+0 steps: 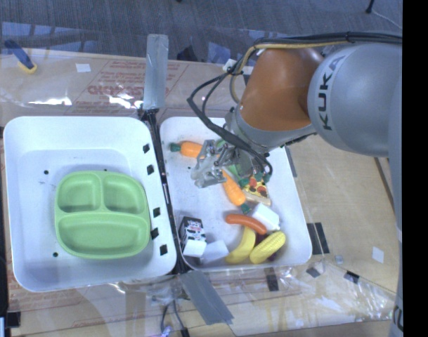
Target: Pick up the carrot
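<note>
Little is done so far: the carrot (191, 148) lies on the floor of the right bin (199, 208), near its back-left corner, and I judge the pick not yet made. My gripper (208, 168) hangs just beside it, toward the bin's middle; whether it is apart or together I cannot tell. The carrot is short and orange with a green stub at its left end, lying flat, well apart from the banana (242, 248)

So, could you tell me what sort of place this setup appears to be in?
Probably a robotics lab bench for pick-and-place trials: a KUKA arm reaches over two taped-down white bins, one holding toy food such as a carrot, the other a green divided plate.
</note>
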Robot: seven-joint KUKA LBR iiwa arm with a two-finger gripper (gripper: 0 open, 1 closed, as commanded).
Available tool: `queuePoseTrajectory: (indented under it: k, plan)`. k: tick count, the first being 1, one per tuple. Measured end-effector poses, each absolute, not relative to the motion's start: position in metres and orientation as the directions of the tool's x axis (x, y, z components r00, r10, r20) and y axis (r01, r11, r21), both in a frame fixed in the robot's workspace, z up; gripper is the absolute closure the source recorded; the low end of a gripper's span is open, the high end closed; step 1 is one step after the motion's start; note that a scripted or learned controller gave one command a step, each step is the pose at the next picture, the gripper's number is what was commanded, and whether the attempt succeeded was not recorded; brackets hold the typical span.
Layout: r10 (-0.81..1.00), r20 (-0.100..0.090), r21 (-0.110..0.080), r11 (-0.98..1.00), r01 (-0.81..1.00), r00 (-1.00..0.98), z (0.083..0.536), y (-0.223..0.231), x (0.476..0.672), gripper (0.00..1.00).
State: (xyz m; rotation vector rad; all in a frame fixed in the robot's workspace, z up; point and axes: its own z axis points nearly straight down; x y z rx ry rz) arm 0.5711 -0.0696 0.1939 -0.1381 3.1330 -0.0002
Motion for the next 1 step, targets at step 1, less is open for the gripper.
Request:
queuePoseTrajectory:
  k: [1]
  plan:
    - [0.161,-0.003,0.0,0.987,0.161,-0.987,0.1927,-0.0413,0.5884,1.0]
